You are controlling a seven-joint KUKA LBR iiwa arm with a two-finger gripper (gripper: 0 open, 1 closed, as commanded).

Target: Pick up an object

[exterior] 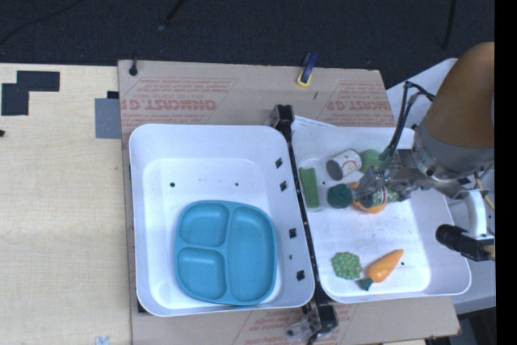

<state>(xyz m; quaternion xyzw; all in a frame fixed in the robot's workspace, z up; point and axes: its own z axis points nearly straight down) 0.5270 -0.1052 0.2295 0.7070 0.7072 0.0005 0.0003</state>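
Smooth white plastic bins [153,174]; gripper [373,191] over orange object [371,206], finger state unclear; knobbly broccoli [346,265].

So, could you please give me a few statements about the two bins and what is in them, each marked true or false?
1. The blue divided plastic tray lies in the left white bin. True.
2. The orange toy carrot lies in the left bin. False: it lies in the right white bin, near its front edge.
3. The bumpy green round toy lies just left of the carrot. True.
4. The gripper is over the blue tray. False: it is over the right bin, among the toys at its back.
5. The flat green rectangular block lies along the right bin's left wall. True.
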